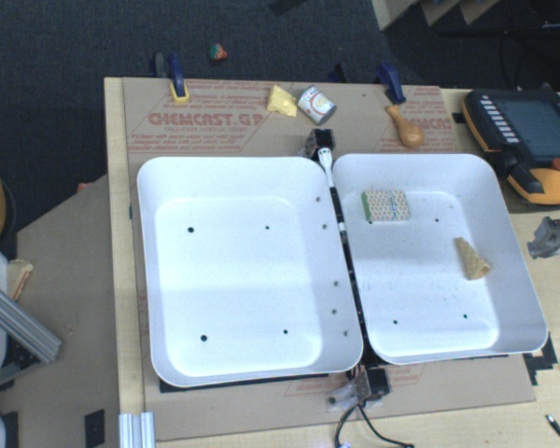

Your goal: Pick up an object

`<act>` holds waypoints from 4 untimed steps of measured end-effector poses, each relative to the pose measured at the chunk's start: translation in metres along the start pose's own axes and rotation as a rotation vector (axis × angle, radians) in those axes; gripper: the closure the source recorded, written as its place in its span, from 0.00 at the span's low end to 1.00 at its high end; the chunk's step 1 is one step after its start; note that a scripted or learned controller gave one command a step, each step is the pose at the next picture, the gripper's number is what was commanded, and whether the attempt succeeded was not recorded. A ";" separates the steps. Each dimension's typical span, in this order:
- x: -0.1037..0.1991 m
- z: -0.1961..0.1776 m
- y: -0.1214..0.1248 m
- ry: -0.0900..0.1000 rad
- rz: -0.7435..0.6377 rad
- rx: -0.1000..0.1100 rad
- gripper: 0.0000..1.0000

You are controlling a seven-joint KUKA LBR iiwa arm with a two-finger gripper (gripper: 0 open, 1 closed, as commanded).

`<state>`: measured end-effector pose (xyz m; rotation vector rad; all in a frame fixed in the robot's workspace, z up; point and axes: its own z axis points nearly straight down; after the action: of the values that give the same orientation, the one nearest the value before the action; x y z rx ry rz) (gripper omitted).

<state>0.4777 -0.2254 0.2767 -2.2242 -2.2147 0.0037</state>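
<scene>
Two objects lie in the right bin (518, 250). A small speckled pad with a green edge (386, 206) rests flat near the bin's back left. A tan cone-shaped piece (472, 258) lies toward the right side, its point aimed up and left. The left bin (149, 250) sits beside it, their rims touching along the middle.
On the board behind the bins lie a yellow wedge (282, 102), a small white box (316, 105) and a wooden-handled tool (404, 125). Blue clamps (176, 76) hold the board's back edge. A black and orange pendant (527, 133) sits at the right.
</scene>
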 end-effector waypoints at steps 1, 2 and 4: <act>0.001 -0.047 0.002 -0.005 -0.005 -0.011 1.00; 0.001 -0.055 0.002 -0.005 -0.005 -0.011 1.00; 0.001 -0.072 0.002 -0.006 -0.005 -0.012 1.00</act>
<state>0.4804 -0.2245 0.3491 -2.2274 -2.2289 -0.0030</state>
